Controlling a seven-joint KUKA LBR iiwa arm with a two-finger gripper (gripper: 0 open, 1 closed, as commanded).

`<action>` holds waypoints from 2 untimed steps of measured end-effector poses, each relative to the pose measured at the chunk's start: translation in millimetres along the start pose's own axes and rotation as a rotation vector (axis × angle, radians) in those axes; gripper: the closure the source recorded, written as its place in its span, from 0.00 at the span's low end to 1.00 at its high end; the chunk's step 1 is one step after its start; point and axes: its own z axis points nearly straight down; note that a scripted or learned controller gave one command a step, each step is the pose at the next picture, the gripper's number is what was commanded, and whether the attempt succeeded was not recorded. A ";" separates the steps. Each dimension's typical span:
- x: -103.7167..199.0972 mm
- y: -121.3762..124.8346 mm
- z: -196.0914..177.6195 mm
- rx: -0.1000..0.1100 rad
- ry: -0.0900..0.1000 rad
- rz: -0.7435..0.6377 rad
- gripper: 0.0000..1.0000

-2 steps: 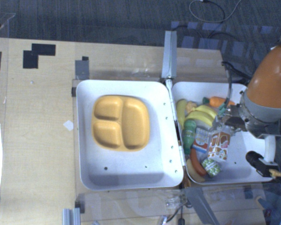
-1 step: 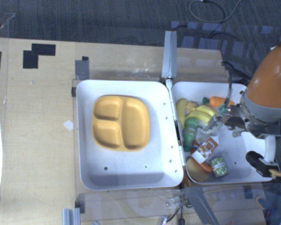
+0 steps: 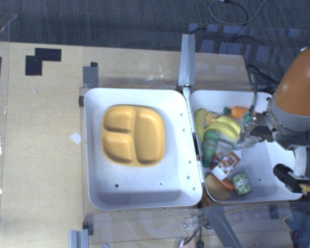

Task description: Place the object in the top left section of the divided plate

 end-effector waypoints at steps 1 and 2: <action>0.1 0.0 0.1 0.000 0.000 0.000 0.00; 0.8 1.6 -10.4 -0.003 -0.001 -0.008 1.00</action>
